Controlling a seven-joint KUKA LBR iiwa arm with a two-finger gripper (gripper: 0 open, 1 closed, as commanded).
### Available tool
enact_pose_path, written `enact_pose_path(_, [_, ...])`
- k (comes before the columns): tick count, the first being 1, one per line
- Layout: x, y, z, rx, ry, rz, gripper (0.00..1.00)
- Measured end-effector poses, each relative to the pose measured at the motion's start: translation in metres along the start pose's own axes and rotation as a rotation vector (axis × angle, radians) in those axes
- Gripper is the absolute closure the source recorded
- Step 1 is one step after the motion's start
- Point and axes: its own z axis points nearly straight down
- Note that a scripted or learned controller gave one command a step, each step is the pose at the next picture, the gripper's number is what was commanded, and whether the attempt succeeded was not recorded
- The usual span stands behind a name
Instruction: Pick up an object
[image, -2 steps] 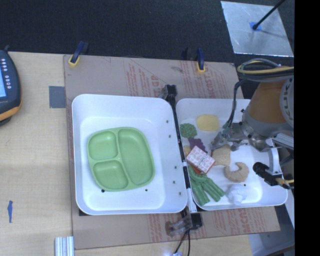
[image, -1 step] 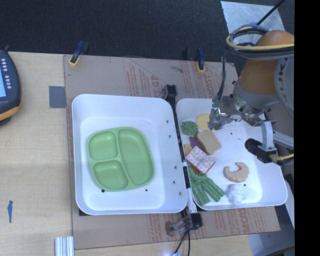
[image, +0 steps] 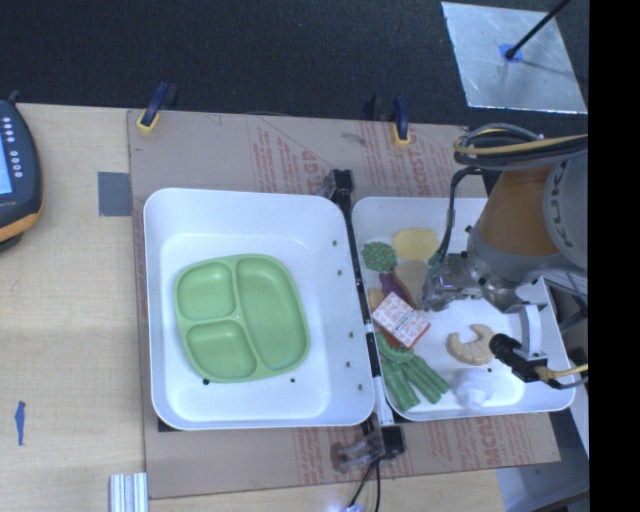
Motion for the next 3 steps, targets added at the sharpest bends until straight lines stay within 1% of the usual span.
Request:
enact_pose_path(1, [0.002, 0.003, -0.005, -0.01, -0.001, -0.002, 0.0])
enact_pose_path(2, [0.02, 0.059, 0.014, -0.014, 0.0, -0.008, 0.0])
enact_pose_path(3, [0.012, 0.102, 0.012, -0.014, -0.001, -0.006, 0.0])
